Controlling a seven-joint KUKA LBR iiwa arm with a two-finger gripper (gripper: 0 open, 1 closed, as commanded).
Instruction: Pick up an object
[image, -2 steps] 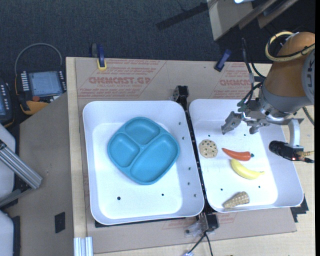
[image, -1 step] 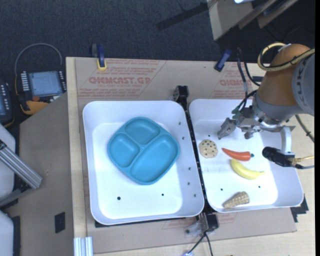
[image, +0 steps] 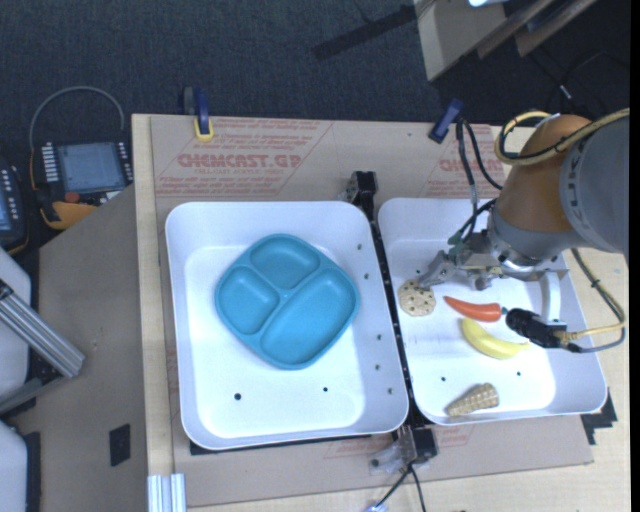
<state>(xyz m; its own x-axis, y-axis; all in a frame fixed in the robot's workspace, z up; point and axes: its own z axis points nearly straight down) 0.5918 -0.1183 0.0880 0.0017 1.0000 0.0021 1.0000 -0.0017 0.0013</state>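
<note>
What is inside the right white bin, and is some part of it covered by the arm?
The right bin holds a cookie, a red pepper, a banana and a cone. The arm and its tool cover the bin's upper part, so anything beneath them is hidden.

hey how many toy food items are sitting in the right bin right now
4: a cookie near the bin's left wall, a red pepper right of it, a banana just below the pepper, and a cone near the front edge. The arm may hide others.
</note>
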